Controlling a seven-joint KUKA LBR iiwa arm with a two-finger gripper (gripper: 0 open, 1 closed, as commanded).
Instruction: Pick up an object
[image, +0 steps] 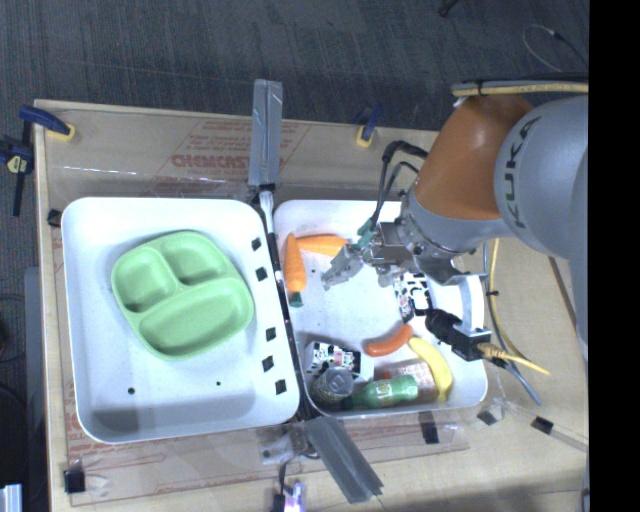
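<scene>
Arm over right bin, nothing in the fingers yet.
Gripper hangs low over the right bin, fingers apart and bare, aimed at open floor beside the orange carrot-shaped piece, likely the pick. Sausage, banana, green bottle and can crowd the near wall, harder to reach. Green divided plate sits alone in left bin.

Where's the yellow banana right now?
The yellow banana lies in the right white bin, near its lower right corner, beside the orange sausage and above the green bottle.
</scene>
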